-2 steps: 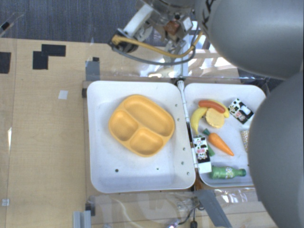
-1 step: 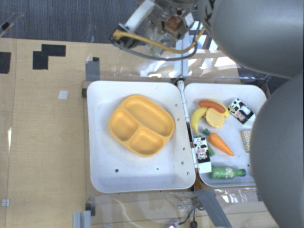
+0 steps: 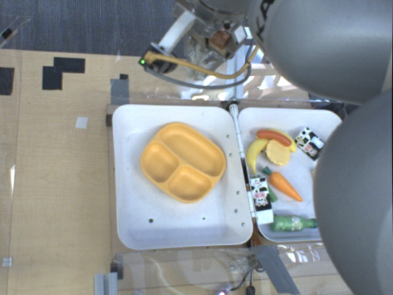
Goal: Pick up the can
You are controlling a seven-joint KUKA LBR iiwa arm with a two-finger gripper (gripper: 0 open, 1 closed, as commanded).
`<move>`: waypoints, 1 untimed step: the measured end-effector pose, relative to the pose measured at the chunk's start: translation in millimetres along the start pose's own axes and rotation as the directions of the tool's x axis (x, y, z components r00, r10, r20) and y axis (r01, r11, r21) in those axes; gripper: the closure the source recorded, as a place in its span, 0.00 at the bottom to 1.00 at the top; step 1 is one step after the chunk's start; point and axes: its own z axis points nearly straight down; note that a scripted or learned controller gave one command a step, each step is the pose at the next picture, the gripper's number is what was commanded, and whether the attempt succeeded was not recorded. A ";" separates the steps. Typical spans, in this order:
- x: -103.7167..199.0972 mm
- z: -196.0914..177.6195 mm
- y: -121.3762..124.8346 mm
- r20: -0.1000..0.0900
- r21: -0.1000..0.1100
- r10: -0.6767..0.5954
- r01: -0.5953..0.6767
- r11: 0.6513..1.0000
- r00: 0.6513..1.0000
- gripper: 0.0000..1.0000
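My gripper point(image 3: 212, 42) is raised over the bench's far edge, above the gap between the two bins, and I see it from behind the wrist. A small brownish round thing point(image 3: 220, 40) sits in the middle of the gripper assembly. I cannot tell whether it is the can or a part of the gripper. The grey arm covers the upper right and the right side of the view and hides part of the right bin point(image 3: 325, 117).
A yellow divided plate point(image 3: 183, 161) lies in the left bin point(image 3: 132, 226). In the right bin are a banana point(image 3: 255, 154), a sausage point(image 3: 274, 136), a carrot point(image 3: 285, 186), a green bottle point(image 3: 293, 224) and two cow-patterned cartons point(image 3: 261, 195) point(image 3: 309, 142).
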 end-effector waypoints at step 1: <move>0.0 -0.2 -0.1 0.000 0.000 0.000 0.000 1.000 1.000 0.00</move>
